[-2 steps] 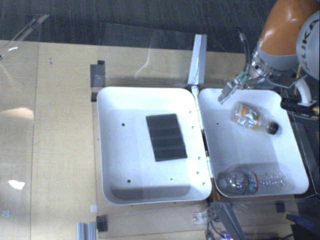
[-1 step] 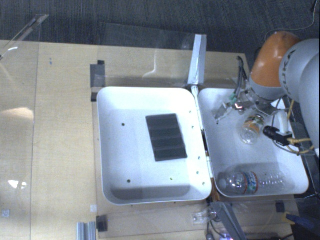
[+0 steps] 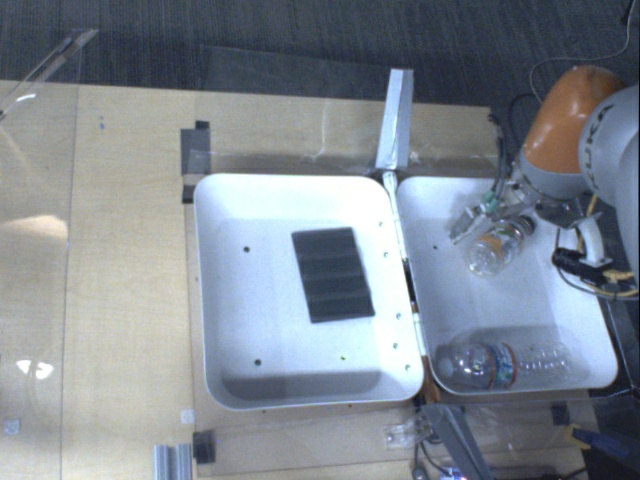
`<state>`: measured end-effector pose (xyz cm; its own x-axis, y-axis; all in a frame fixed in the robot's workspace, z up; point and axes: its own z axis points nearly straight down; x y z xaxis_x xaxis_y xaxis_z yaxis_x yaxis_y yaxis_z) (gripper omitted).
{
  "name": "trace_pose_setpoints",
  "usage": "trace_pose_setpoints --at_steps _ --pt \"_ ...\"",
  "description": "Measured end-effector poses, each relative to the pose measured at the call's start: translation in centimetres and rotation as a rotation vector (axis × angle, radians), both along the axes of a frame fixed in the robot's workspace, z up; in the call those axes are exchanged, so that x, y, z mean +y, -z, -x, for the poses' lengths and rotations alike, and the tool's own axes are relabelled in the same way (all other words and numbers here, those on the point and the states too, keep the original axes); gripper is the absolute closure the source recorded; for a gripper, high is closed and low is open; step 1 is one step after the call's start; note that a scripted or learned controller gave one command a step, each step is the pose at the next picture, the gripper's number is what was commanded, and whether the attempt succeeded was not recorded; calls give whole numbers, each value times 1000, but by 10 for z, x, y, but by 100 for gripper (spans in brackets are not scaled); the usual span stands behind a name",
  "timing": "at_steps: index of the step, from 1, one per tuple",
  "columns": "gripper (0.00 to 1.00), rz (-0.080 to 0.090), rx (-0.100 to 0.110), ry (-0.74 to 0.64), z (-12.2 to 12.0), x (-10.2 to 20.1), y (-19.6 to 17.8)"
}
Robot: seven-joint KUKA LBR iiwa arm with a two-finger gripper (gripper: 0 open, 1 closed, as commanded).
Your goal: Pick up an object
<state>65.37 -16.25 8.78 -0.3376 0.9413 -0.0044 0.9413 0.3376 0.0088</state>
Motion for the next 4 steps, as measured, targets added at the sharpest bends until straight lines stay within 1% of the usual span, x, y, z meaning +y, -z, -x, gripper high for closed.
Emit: trace_pose_setpoints --at_steps 1,2,3,4 --pt "0 -2 1 176 4 18 -103" --pt "0 8 -25 33 19 -12 -33" --pt "0 15 -7 10 6 -7 -30" --pt "0 -9 36 -26 -13 -25 -28"
